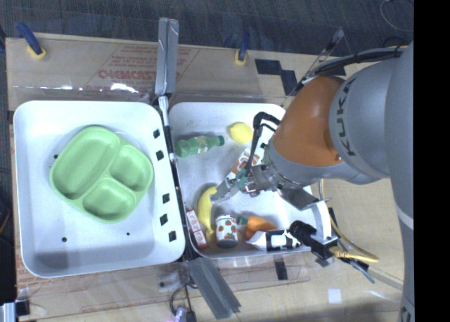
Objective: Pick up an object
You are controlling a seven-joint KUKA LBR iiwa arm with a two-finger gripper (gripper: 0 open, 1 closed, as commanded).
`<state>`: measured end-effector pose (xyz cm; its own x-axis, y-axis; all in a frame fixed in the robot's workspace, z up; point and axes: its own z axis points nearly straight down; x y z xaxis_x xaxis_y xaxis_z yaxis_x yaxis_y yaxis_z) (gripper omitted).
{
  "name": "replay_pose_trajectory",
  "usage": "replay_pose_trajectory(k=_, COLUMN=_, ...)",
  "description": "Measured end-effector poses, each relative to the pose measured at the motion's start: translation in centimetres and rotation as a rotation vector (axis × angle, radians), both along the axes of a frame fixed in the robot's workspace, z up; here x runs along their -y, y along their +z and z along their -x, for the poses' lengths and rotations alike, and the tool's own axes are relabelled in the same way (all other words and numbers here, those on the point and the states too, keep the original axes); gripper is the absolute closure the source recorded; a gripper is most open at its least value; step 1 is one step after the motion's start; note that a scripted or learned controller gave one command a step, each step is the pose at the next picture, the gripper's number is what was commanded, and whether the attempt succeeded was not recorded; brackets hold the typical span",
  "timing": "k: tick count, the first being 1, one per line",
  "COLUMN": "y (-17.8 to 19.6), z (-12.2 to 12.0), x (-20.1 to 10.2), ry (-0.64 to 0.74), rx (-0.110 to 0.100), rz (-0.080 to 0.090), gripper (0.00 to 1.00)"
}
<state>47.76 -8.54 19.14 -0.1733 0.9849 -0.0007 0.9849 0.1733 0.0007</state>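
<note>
We see the gripper low in the right bin, but we cannot tell if its fingers are spread or pressed together. The banana lies just beside them, to their lower left. The green bottle and the lemon are above them, the small can and the carrot below. The green divided plate rests well to their left, in the left bin.

The grey arm bears a glossy orange band, black KUKA lettering and black cables.
</note>
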Motion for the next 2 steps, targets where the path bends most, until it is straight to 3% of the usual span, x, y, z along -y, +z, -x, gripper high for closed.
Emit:
replay_pose_trajectory(k=1, y=0.0, z=0.0, x=-3.2, ry=-0.203, rx=0.002, rz=0.001, gripper=0.0)
replay_pose_trajectory(k=2, y=-9.2, z=-0.1, x=2.9, ry=-0.141, rx=0.004, rz=-0.002, gripper=0.0)
